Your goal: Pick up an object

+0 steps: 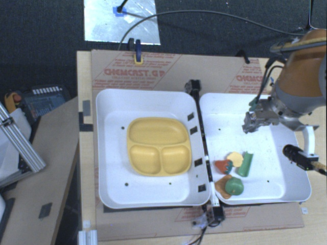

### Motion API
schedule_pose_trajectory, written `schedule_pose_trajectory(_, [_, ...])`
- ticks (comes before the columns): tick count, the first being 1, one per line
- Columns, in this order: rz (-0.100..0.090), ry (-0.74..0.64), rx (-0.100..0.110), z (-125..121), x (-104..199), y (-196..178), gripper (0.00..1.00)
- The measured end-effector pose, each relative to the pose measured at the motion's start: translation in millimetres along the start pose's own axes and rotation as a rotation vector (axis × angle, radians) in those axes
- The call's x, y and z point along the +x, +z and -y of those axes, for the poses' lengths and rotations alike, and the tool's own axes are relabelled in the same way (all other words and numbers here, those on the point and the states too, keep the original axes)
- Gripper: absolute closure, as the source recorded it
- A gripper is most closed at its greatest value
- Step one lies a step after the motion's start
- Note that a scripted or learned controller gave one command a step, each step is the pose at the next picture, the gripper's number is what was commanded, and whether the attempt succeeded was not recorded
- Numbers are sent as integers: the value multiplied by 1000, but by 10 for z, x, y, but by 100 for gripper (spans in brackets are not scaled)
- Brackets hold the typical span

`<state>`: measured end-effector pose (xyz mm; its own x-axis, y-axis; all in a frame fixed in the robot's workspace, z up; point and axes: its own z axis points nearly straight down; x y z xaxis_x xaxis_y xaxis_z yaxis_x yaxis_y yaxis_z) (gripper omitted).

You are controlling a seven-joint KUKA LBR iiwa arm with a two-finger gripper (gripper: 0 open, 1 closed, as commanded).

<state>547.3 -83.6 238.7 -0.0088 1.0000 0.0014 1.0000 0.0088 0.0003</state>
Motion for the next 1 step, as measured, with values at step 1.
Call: schedule_pose_trajectory(1, [1,3,-1,64,480,-58,100])
